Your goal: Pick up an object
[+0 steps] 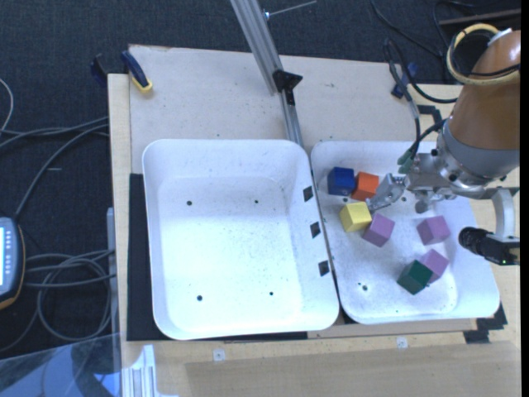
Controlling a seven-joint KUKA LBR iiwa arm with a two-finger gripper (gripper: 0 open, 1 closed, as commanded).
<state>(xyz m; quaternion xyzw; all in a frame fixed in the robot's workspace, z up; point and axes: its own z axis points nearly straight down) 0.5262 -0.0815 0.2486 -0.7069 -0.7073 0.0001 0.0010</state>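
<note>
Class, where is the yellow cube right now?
The yellow cube lies in the right bin, near its left wall, below the blue cube and beside a purple cube.

A robotics lab: a plywood bench [207,89] on dark carpet [58,23], loose cables [50,263] trailing past its left edge, clamps [136,70] at its far corners, a metal camera pole [256,27] overhead.

Bins [165,246] — glossy white plastic, apparently; bench [207,89] — matt, speckled board.

No legible text or labels anywhere (resolution perhaps too coarse).
</note>
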